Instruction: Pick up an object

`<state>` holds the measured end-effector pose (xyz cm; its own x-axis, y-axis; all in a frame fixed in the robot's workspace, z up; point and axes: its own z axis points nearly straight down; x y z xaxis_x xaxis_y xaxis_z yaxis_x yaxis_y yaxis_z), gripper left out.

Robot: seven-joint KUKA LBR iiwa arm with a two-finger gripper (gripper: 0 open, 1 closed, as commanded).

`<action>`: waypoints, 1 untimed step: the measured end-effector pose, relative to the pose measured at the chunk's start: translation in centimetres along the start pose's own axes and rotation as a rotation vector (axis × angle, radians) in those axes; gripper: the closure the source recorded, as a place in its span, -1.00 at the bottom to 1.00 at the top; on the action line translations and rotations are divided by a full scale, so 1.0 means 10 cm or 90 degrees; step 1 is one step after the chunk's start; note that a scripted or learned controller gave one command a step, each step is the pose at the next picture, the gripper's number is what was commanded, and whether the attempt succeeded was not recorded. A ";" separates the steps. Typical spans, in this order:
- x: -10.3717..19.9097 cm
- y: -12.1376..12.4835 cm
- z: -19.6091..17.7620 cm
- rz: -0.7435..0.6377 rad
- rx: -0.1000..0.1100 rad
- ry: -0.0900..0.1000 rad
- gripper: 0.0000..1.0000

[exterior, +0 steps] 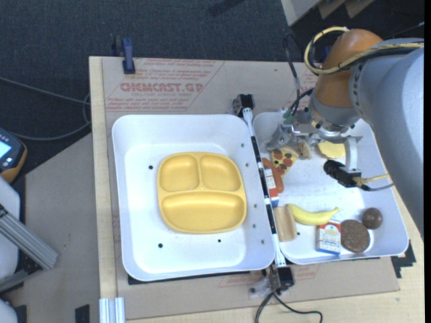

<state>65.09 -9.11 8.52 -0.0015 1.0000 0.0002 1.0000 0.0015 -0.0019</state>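
so far nothing looks lifted: the gripper (296, 136) sits low at the right bin's (390, 244) 11 o'clock corner, just beside the pizza slice toy (281, 160), and whether it grips anything i cannot tell, since the wrist hides that. every candidate rests on the bin floor: the banana (313, 214) near 6 o'clock, a small carton (328, 239), a brown round cookie (355, 236). the left bin (128, 140) holds a yellow divided plate (201, 192). the grasp and lift remain, i judge. the cardboard (161, 86) at 12 o'clock reads roughly "chemcast gp".

Dark carpet floor (54, 39) around a cardboard-topped bench (161, 86) — cables, perhaps, trailing.
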 end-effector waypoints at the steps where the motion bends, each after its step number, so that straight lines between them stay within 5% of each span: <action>1: -0.53 -1.30 0.01 0.008 0.006 0.001 -1.00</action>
<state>52.09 -14.40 8.41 0.0103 0.9999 0.0012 0.9999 -0.0103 -0.0114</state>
